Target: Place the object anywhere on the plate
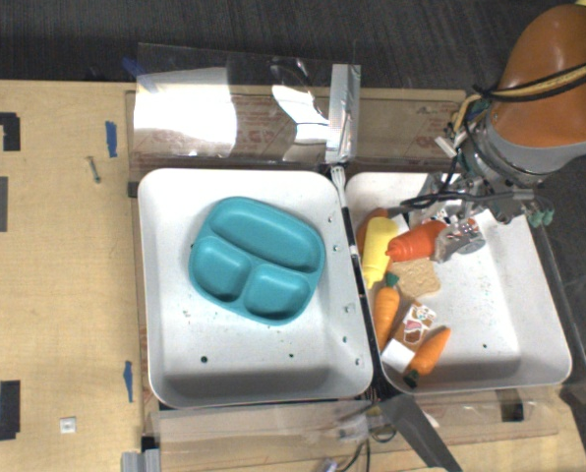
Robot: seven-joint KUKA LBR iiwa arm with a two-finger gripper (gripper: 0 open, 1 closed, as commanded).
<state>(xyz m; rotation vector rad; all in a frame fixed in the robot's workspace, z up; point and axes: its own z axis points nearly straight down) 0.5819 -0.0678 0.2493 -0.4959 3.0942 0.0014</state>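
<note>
Nearest the lens, an orange carrot (430, 352) is lying at the right bin's (509, 313) front. Behind it the tool (450, 232) is hovering over a red-orange toy (414, 244); whether it is gripping, I cannot tell. Grasping seems underway; next comes carrying leftward to the teal plate (257, 257).

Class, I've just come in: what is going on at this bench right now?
A grey robot arm with an orange band reaches from the right over the right white bin. Its gripper sits low beside a red-orange toy carrot, among plastic toy foods heaped at that bin's left side, including a yellow piece. The teal three-compartment plate lies in the left white bin, with nothing on it yet.
</note>
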